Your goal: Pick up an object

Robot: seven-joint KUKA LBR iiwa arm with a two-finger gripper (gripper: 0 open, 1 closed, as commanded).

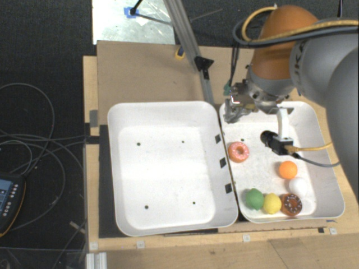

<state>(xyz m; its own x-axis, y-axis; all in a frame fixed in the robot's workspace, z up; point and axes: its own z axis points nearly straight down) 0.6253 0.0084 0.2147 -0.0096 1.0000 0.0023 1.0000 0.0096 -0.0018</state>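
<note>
We hover gripper (235, 112) over right bin (331, 198) | jaw state unclear | pink donut (239, 151) nearest, likely target

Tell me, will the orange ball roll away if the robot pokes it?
Probably. The orange ball looks round and smooth, so a nudge would likely send it rolling. It sits apart from the white ball on the flat bin floor, so little would stop it at first.
</note>
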